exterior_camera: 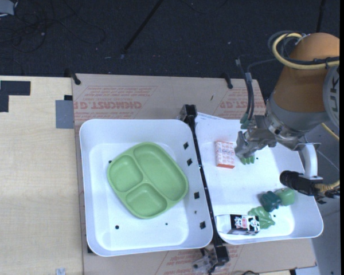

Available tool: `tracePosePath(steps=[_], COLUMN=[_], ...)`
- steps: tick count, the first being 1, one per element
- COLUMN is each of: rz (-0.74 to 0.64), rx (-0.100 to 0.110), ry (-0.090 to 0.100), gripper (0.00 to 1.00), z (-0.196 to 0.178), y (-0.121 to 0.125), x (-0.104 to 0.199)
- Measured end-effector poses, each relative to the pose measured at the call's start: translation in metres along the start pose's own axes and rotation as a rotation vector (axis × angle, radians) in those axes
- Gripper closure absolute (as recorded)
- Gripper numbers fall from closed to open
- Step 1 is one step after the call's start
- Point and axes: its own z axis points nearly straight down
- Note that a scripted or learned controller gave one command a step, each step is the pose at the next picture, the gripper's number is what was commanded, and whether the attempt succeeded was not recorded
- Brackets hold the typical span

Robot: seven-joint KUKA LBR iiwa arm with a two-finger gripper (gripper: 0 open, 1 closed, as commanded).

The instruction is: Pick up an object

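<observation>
My gripper [246, 149] hangs over the upper part of the right bin [286, 234], reaching in from the right. A small green thing [249, 159] shows right at its lower tip, and whether it is held is unclear. Just left of the gripper lies a small orange and white box [224, 154]. Near the bin's front right sit a teal toy [270, 200], a pale green piece [287, 196] and a green piece [262, 218]. A black and white carton [243, 224] lies at the front edge.
The left bin [97, 211] holds a light green divided plate [147, 179]. A black divider [198, 176] runs between the two bins. Cardboard [132, 99] lies under both, with a pale wooden bench top [28, 182] to the left.
</observation>
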Motion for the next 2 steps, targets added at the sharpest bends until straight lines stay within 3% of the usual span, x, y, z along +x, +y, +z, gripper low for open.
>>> tracePosePath(steps=[2], rz=[0.002], rx=[-0.001], ry=[-0.002], gripper=[1.0], z=[0.009], y=[0.03], x=[0.106])
